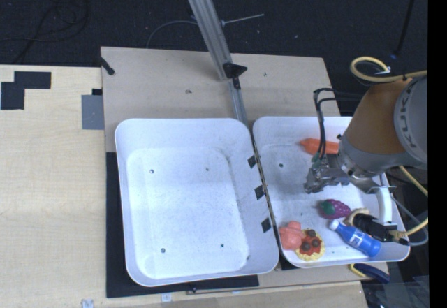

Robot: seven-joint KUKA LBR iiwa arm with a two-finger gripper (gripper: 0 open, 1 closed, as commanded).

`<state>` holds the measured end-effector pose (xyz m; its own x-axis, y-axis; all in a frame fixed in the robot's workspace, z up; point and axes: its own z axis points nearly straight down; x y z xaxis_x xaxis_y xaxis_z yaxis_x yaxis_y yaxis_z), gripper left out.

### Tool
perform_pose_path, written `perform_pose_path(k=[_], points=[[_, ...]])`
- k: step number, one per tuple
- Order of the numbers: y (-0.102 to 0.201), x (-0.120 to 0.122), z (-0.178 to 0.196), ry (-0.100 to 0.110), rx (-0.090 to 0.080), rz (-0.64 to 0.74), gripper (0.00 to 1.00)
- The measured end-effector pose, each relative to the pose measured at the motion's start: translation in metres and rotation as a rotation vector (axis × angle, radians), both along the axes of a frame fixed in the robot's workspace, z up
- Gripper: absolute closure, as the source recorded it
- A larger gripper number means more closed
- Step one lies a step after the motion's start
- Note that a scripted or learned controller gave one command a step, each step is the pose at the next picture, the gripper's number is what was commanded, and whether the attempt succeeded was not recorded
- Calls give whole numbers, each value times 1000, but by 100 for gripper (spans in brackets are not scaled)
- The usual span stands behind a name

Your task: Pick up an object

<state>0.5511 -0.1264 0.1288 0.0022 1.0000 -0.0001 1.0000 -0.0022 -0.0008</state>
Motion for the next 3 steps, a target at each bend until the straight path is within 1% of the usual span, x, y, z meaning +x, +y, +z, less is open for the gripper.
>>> perform_pose_path(k=[1,2,3], points=[[1,5,61,-5,-1,2,100],[0,6,103,-4,0,2,100],[47,-4,93,0,1,5,100]])
